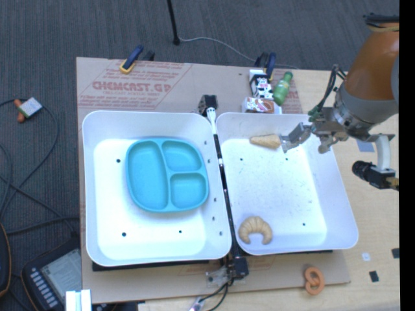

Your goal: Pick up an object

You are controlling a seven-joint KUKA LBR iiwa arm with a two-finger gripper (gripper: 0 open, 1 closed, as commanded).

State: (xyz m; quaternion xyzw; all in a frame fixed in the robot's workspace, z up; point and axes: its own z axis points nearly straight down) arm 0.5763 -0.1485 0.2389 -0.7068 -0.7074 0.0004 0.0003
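A tan croissant (256,230) lies near the front edge of the right bin (337,219). A small pale bread roll (264,140) rests near that bin's back wall. My gripper (306,141) hangs over the bin's back right part, just right of the roll, open with nothing between its fingers. Its left fingertip (290,138) is close to the roll's right end; I cannot tell whether they touch.
The left bin (104,225) holds a blue divided plate (167,174). Behind the right bin stand a green bottle (282,88) and a small printed pack (259,101). An orange ring (314,279) lies on the bench in front.
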